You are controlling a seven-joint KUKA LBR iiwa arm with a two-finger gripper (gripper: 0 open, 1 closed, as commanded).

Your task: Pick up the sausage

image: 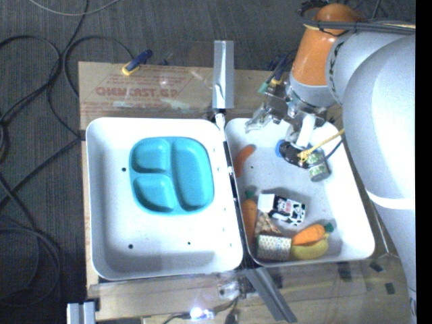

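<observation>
In the camera view, my gripper hangs over the far edge of the right bin. I cannot tell whether it is open or closed, and I see nothing held in it. The sausage lies against the bin's left wall, near the gripper and apart from the carrot by the near wall. I judge this to be the approach step. The next move calls for shifting left, lining up across the sausage and descending.
</observation>
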